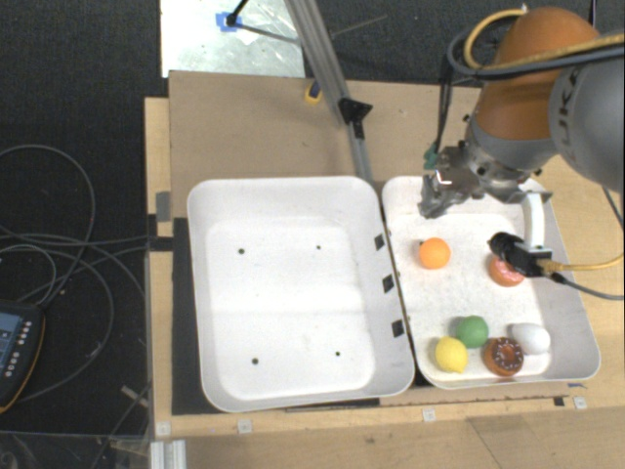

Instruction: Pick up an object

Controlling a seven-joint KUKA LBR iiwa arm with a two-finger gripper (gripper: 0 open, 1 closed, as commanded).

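The orange ball lies just below the gripper in the right bin, not yet lifted; being round, it has no long axis or heading. Nothing sits between the fingers, and whether they are apart I cannot tell. Farther from the gripper lie a pink donut, green ball, yellow lemon, chocolate donut and white egg.

Two white bins, two doughnuts, one orange, one green ball, one lemon, one white egg.
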